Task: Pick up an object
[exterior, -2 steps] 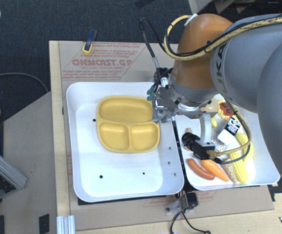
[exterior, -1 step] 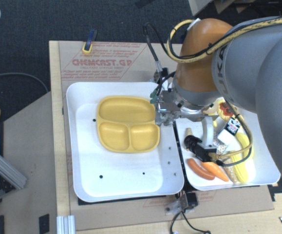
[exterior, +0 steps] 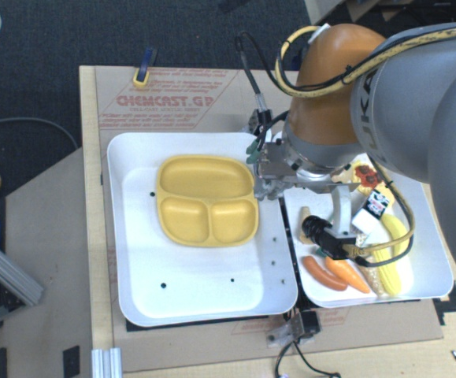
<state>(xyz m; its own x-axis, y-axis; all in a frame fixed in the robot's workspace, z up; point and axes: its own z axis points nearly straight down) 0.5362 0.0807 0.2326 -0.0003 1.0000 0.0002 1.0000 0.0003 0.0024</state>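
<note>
Carrot [exterior: 347,273] lies in the right bin [exterior: 428,260], near the end effector [exterior: 277,175].

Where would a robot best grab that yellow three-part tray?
Probably its raised rim, from straight above. The yellow tray lies flat, open side up, in the left bin, too wide to span, but its edge is thin enough to pinch. The near edge looks easiest, with bare bin floor beside it.
</note>
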